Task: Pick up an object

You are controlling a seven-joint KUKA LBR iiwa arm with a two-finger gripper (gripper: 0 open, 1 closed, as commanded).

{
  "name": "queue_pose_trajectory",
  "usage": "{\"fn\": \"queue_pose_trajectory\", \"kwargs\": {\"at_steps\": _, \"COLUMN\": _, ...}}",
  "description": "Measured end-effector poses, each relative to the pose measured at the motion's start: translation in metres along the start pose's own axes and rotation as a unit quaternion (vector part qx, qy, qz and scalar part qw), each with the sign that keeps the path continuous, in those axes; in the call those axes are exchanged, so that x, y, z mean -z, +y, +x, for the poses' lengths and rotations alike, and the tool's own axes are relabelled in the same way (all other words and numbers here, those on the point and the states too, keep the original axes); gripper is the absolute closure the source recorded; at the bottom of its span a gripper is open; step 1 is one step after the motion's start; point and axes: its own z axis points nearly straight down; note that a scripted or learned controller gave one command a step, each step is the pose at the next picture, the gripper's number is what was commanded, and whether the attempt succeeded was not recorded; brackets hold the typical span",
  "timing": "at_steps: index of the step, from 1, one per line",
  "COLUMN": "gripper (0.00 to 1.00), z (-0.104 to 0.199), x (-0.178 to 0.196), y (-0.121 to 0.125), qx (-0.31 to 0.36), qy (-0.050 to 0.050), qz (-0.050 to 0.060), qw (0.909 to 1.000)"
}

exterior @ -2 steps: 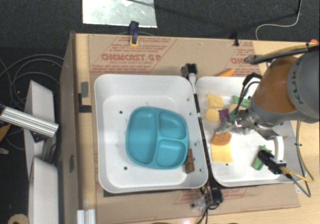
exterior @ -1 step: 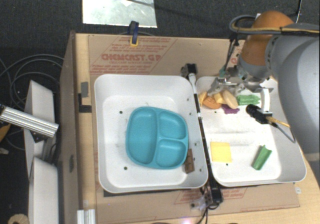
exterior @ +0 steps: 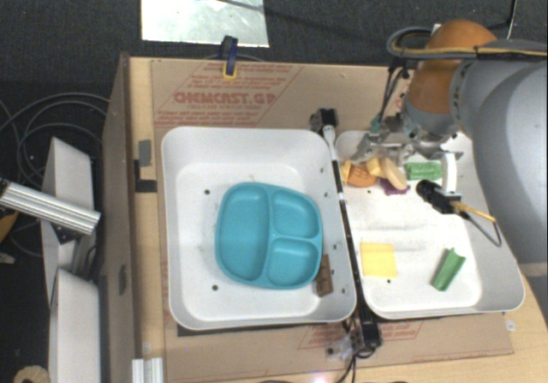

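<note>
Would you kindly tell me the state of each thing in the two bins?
Blue plate, flat and right way up in the left bin.
Brown piece, against the left bin's right wall.
Yellow square, flat in the right bin, untouched.
Green block, lying askew, alone.
Gripper, low over the right bin's far end.
Orange and tan pieces, huddled beneath it.

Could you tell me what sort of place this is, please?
Probably a robotics lab: a grey robot arm reaches over one of two white bins, the other holds a blue divided plate, and loose cables lie on the floor.
</note>
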Motion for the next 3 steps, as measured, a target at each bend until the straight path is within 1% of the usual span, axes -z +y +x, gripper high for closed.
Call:
{"fn": "queue_pose_trajectory", "kwargs": {"at_steps": 1, "gripper": 0.0, "z": -0.008, "x": 0.001, "y": -0.01, "qx": -0.001, "qy": 0.003, "qz": -0.002, "qw": 1.0}}
{"fn": "queue_pose_trajectory", "kwargs": {"at_steps": 2, "gripper": 0.0, "z": -0.014, "x": 0.001, "y": -0.02, "qx": -0.001, "qy": 0.003, "qz": -0.002, "qw": 1.0}}
{"fn": "queue_pose_trajectory", "kwargs": {"at_steps": 3, "gripper": 0.0, "z": -0.013, "x": 0.002, "y": -0.049, "qx": -0.001, "qy": 0.003, "qz": -0.002, "qw": 1.0}}
